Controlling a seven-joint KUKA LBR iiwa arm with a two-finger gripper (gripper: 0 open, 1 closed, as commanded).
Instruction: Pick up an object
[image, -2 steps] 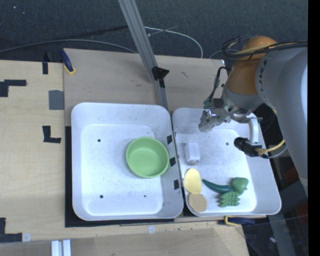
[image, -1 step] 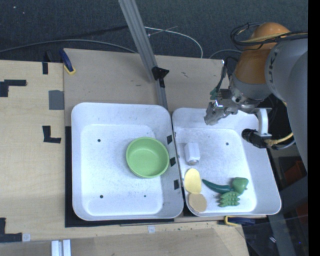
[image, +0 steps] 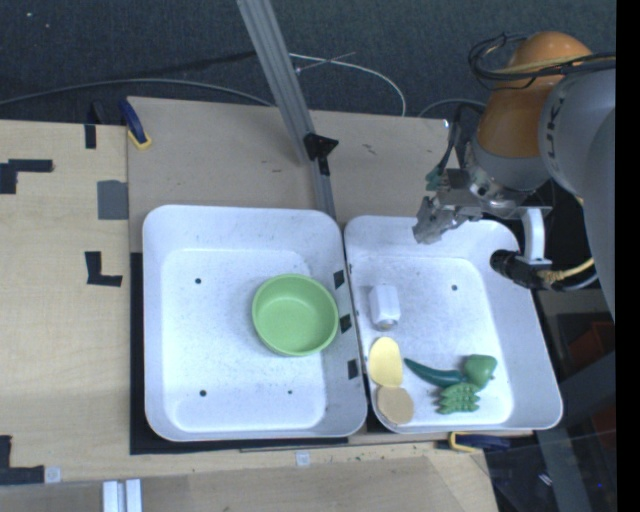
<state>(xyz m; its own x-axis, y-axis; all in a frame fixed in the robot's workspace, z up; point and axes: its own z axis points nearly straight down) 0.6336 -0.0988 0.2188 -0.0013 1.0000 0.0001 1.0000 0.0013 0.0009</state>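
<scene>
The gripper (image: 432, 228) hangs over the right bin's (image: 520, 300) far edge with nothing in it, how wide it stands I cannot tell, while the small white block (image: 385, 305) lies below-left of it, long axis pointing roughly away from me.

Green bowl (image: 295, 315) upright in left bin; small, perhaps plastic foods (image: 440, 380) clustered in right

- Two white bins (image: 160, 300), side by side.
- One green bowl (image: 294, 315), in the left bin.
- One small white block (image: 385, 305), in the right bin.
- One yellow piece (image: 386, 362).
- One tan disc (image: 395, 405).
- Three green toys (image: 458, 385), clustered together.
</scene>
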